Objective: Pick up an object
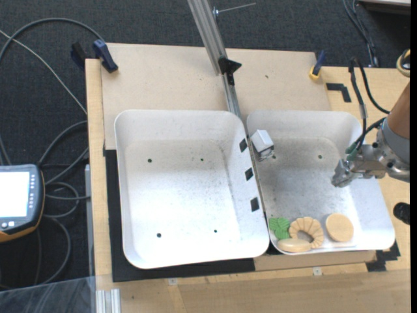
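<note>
The gripper (341, 177) hung over the right bin (296, 119), well above the tan disc (339, 227) at the near wall; whether it was open I cannot tell. A good pick probably needed a descent straight down, clear of the ridged ring (307, 229) just left. The left bin (176, 126) sat on a beige bench (163, 77) over dark carpet (39, 5).

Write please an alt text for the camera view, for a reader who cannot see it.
A grey robot arm's gripper hovers over the right white bin, above a green item, a tan ring-shaped item and a round tan disc at its near edge. The left bin lies beside it.
</note>
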Controlling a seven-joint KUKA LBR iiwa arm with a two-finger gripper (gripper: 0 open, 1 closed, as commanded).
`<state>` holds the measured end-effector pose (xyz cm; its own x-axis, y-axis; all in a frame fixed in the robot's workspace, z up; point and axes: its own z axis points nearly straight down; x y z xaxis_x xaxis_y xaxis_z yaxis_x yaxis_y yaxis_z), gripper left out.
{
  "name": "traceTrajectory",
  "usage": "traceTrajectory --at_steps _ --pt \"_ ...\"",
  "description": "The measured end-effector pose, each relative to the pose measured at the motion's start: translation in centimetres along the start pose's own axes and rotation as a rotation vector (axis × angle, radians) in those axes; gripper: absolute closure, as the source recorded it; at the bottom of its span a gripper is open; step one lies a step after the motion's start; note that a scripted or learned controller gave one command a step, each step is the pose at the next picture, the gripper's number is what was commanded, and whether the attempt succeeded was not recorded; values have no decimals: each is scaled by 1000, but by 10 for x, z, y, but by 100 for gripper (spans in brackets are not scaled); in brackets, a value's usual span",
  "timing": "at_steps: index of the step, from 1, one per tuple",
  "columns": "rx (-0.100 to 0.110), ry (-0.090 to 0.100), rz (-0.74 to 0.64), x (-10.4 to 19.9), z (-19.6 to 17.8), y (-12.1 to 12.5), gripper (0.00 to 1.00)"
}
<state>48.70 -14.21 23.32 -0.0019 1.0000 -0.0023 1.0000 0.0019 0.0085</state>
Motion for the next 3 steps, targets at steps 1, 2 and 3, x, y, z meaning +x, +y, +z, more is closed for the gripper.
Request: traceTrajectory --at_steps 1,2,3 --pt "0 0 0 -1 -62 8 100" --pt "6 1 0 -1 -64 9 100" --pt "12 6 -4 47 -44 25 100"
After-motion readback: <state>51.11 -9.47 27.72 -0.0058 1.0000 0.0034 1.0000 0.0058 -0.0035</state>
